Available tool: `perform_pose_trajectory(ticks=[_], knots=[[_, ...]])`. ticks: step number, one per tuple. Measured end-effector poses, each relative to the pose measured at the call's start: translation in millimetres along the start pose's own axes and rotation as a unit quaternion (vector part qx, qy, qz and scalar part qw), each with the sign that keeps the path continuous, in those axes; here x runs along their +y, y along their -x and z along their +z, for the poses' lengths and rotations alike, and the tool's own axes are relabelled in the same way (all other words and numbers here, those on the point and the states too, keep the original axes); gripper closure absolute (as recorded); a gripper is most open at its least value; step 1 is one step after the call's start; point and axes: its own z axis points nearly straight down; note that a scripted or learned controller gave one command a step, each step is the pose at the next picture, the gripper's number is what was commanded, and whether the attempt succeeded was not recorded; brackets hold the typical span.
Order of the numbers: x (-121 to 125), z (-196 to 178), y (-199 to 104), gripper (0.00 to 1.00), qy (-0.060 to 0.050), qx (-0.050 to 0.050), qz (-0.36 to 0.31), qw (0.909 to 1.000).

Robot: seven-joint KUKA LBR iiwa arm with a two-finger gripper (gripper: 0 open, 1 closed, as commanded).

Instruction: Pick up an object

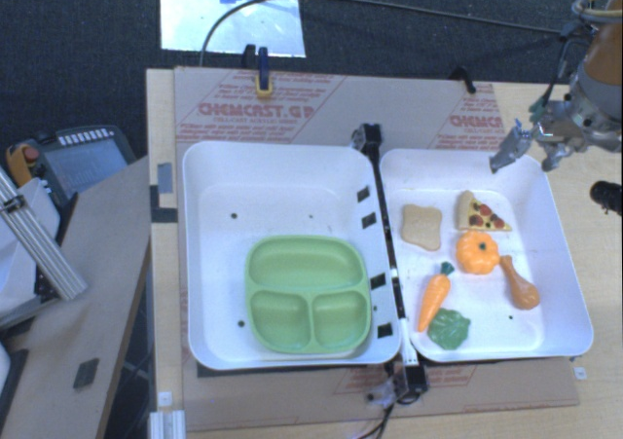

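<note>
Above the far right corner of the right bin (560, 223) hangs the gripper (531, 149), its two fingers spread apart with nothing between them. It sits well apart from the toy food lying in that bin. There, a slice of bread (421, 226) lies near the divider, with a pizza slice (481, 214) just beside it on the right. Below them sits a small pumpkin (477, 254), and a chicken drumstick (519, 283) lies just right of it. A carrot (434, 297) slants down from the pumpkin's left side, its tip close to a green leafy piece (449, 329), possibly broccoli. The left bin (224, 184) holds a green divided plate (308, 293) toward its near edge.
</note>
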Motion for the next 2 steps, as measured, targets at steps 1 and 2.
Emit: perform_pose_trajectory(ticks=[1, 2], knots=[[2.2, -8.1, -0.8, 0.0, 0.006, -0.001, -0.001, 1.0], [7.3, 33.4, -2.7, 0.0, 0.006, -0.001, -0.002, 1.0]])
